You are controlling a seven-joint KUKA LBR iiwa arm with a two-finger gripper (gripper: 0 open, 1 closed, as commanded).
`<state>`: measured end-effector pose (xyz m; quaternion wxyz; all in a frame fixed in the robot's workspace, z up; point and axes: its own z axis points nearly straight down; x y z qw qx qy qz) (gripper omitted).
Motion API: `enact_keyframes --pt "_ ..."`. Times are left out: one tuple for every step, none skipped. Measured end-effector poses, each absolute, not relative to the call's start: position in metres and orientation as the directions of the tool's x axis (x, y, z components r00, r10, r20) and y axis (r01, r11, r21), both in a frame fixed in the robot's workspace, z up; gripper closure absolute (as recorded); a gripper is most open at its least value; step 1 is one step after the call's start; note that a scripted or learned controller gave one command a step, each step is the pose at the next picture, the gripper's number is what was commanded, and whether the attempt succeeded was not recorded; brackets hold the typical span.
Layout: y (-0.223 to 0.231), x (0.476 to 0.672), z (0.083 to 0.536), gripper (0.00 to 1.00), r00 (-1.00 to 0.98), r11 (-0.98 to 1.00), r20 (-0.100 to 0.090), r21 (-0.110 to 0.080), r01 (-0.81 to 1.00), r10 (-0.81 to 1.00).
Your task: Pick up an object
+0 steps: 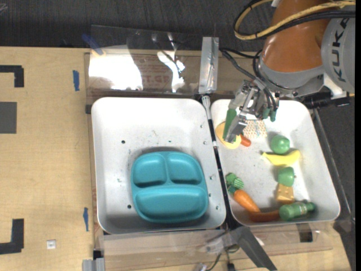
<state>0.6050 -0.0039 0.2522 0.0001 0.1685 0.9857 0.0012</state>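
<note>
Green stick-shaped toy (230, 124) stands near upright, top tilted slightly right; jaws hold it above the right bin (321, 151)

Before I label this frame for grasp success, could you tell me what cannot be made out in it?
- Gripper: finger state is unreadable from above; grasp unclear.
- Yellow round item: partly covered by the gripper, identity unclear.
- Arm: cut off by the top and right edges.
- Dark red item at the right bin's front wall: too small to identify.
</note>
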Motion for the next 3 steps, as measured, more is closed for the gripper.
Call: enact_keyframes --pt "0.037 0.656 0.319 1.0 -0.941 0.941 -0.01 0.006 0.339 0.339" --pt "0.058 0.659 0.319 1.0 -0.978 0.978 -0.009 0.003 0.21 0.21" --pt "0.058 0.66 0.332 1.0 -0.977 0.978 -0.019 0.005 0.21 0.21"
